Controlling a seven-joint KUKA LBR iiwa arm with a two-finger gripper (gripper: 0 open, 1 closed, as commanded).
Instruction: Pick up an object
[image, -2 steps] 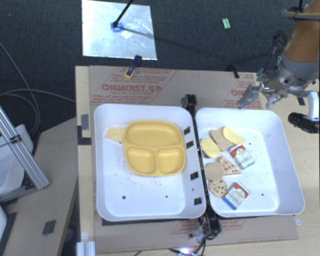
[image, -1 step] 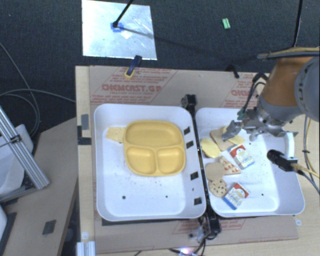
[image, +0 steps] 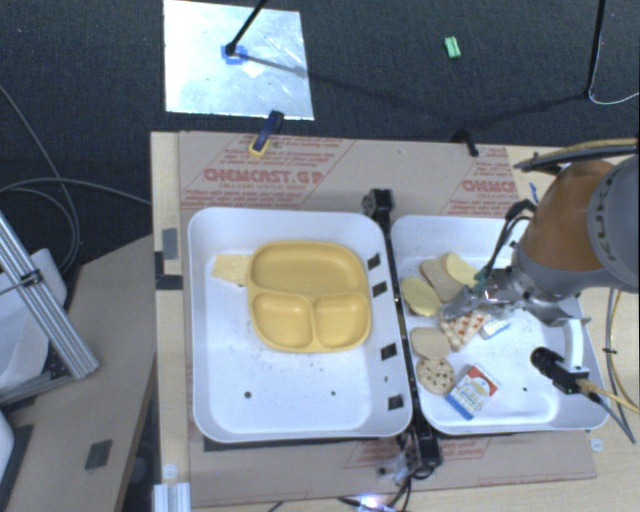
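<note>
A yellow three-compartment plastic tray (image: 307, 296) lies in the left white bin (image: 215, 400). The right white bin (image: 520, 405) holds pale cookies (image: 431, 297) and a waffle-patterned cracker (image: 463, 326) beneath the claw (image: 478, 300), whose grip I cannot tell.

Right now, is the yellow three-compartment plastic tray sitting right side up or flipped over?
Right side up. The yellow three-compartment plastic tray lies flat in the left white bin, its three hollows facing upward, with nothing in them.

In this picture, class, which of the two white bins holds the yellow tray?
The left bin: the tray lies in it. The right bin holds small food items.
</note>
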